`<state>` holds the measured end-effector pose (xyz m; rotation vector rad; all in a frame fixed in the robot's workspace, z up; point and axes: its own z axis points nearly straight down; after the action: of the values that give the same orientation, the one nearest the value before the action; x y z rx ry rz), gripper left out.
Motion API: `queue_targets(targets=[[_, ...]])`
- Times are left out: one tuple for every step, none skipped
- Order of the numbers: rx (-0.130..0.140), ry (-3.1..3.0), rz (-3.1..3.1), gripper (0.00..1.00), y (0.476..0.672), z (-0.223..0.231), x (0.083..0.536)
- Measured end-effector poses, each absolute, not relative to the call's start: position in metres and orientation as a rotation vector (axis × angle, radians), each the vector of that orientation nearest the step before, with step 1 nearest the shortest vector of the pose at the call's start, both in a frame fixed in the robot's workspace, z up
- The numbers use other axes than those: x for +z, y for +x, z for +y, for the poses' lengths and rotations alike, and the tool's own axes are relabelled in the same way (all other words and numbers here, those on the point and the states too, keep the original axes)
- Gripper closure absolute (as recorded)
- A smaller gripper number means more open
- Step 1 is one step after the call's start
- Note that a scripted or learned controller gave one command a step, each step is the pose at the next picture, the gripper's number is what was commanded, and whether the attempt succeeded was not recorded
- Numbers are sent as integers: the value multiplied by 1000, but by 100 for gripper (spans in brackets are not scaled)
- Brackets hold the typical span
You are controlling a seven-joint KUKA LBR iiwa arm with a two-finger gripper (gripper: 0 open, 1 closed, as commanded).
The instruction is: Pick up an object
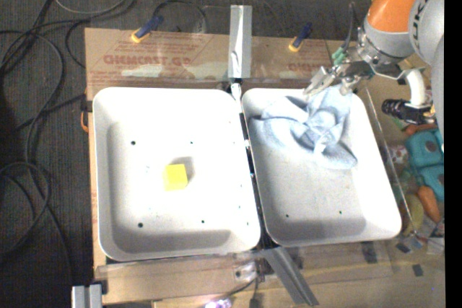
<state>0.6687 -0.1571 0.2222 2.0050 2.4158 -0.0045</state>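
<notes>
Sitting on cardboard (166, 61), two bins (115, 112) above dark carpet (43, 155).

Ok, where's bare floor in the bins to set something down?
Left bin: free all around the yellow block. Right bin: its near half is bare; the far half is crowded by the pale blue cloth, with the gripper over it.

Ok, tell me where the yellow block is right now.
In the camera view the yellow block lies in the left bin, near its middle, on the white floor, well apart from the pale blue cloth in the right bin.
</notes>
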Motion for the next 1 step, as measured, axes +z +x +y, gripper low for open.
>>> queue_targets(targets=[[0,1940,2467,0,629,-180,96]])
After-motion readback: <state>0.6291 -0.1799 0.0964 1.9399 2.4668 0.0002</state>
